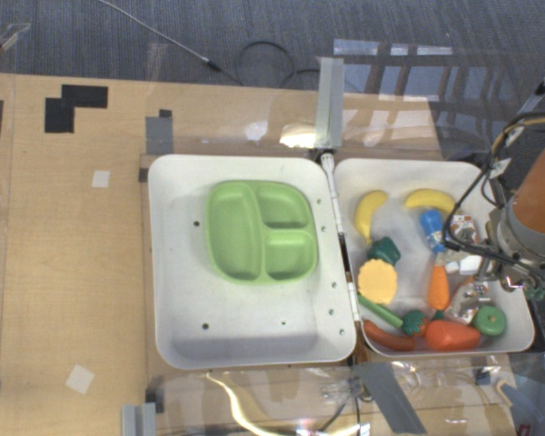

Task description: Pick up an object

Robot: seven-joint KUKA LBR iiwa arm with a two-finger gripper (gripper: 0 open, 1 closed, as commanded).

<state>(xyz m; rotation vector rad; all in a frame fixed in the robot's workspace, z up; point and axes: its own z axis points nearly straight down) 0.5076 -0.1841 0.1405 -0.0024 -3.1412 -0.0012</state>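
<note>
Where the arm comes in from the right, we see the gripper [472, 284] low over the right bin [525, 339], near its right wall. We cannot tell how it is set, because its metal parts and wires are a jumble.

Just beside it we see an orange carrot [439, 287] standing on end, a blue toy [431, 225] and a green round toy [490, 320]. A red-orange toy [452, 335] lies by the front edge, next to a long red one [388, 336]. A yellow round slice [377, 282], a dark green piece [384, 251] and two bananas [371, 212] [429, 200] sit farther left and toward the back. We see the toys packed close, with little bare floor between them.

Across the middle wall, the left bin [177, 334] holds a green divided plate [260, 231] near its back. We see wide bare white floor along its front and left edges.
</note>
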